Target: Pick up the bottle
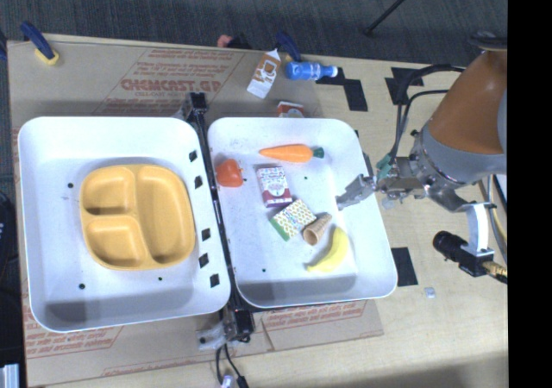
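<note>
The gripper [355, 190] hangs over the right rim of the right bin [373, 244], gripping nothing; how far it is parted cannot be made out from this angle. Toy food lies in that bin: a carrot [287, 153], a banana [332, 252], an ice-cream cone [316, 228]. The bottle [306, 71], blue with a white cap end, lies outside the bin on the surface [448, 334], well beyond its far rim, its long axis roughly parallel to that rim, cap pointing right.
</note>
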